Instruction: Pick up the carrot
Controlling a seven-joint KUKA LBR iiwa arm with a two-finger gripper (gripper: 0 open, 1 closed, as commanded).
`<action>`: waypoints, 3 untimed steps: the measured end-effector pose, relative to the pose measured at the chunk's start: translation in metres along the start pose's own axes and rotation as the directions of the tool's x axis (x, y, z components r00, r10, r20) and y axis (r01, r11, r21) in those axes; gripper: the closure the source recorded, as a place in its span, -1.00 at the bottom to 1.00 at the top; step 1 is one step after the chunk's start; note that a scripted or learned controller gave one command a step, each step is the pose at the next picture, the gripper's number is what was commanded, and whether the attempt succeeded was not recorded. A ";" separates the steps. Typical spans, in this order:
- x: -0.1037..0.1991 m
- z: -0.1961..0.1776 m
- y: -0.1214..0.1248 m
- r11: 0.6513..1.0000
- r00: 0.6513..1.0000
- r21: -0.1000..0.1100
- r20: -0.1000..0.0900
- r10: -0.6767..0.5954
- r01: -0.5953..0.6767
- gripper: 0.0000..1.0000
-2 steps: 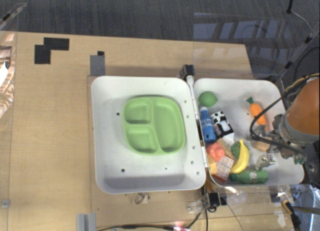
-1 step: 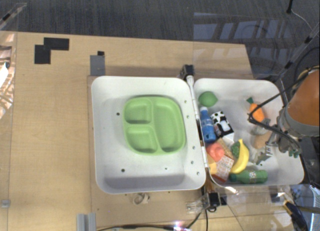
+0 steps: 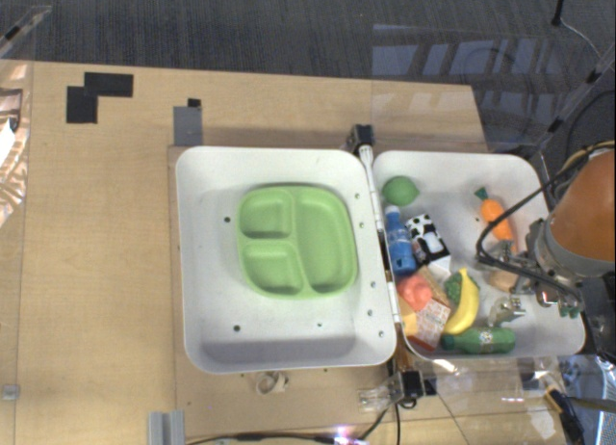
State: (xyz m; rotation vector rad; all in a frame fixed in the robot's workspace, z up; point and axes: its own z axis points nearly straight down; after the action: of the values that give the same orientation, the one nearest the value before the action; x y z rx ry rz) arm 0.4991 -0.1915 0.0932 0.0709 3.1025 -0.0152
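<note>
- Well, the two shallow white plastic bins sit side by side on the wooden bench: the left bin (image 3: 207, 270) holds a pale green divided tray (image 3: 294, 241), the right bin (image 3: 452, 169) holds a clutter of toys
- The grey arm with its orange band (image 3: 587, 217) reaches in from the right and hangs over the right bin's far right side, cables looped round it
- Its two-finger gripper (image 3: 510, 310) points down near the bin's lower right corner; I cannot tell from here how it is set, and nothing can be made out in it
- Close by it lie a yellow plastic banana (image 3: 465, 303) and a dark green cucumber-shaped toy (image 3: 481, 340), both just left of the gripper and nearer to it than the target
- The small orange toy carrot with a green top (image 3: 493, 210) lies in the upper right part of the right bin, apart from the other toys, with the arm's dark cable arcing just beside it
- From the gripper the carrot lies up the picture and slightly left, toward the back wall; its long axis seems to run from the green top at upper left down to lower right, though it is small, so I'd judge the approach needs a shift backward before any descent
</note>
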 end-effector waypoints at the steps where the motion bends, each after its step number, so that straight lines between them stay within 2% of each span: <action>1: 0.003 0.001 -0.012 0.963 0.963 -0.001 -0.013 0.269 -0.269 -1.00; 2: 0.000 0.002 -0.001 0.814 0.814 -0.009 -0.024 0.581 -0.581 -1.00; 3: -0.075 0.007 -0.006 0.885 0.884 0.003 -0.024 0.466 -0.466 -1.00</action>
State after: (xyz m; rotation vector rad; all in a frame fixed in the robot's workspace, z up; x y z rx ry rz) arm 0.5736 -0.2006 0.0893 0.8197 3.0163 0.0045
